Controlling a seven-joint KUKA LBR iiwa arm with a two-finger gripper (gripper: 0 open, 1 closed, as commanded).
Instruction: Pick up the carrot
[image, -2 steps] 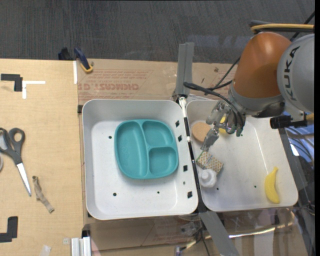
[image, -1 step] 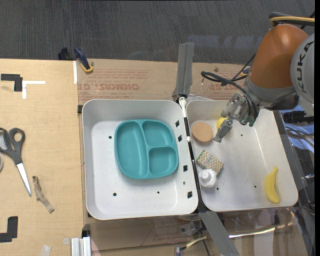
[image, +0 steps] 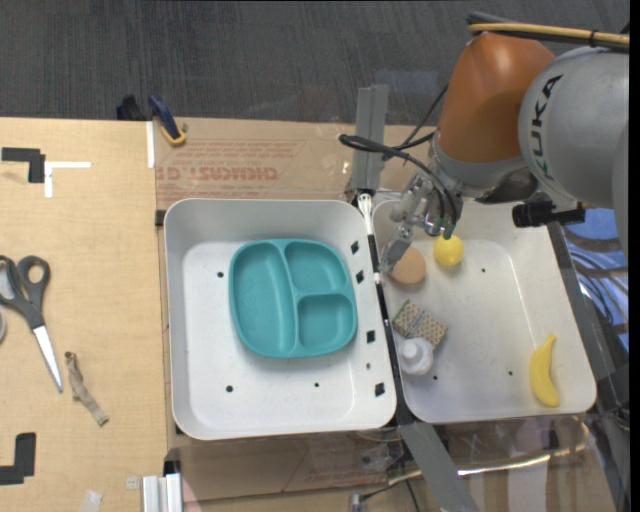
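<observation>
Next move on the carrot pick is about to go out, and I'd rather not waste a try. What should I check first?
1. Target identified: cannot tell. The tan rounded item is not clearly carrot-shaped.
2. Gripper over the right bin: ok, at its far left corner.
3. Gripper near the tan rounded item: ok, just beyond it.
4. Room around it: not ok. The yellow round item and the bin's left wall sit close.
5. Banana out of the way: ok, near right corner.
</observation>
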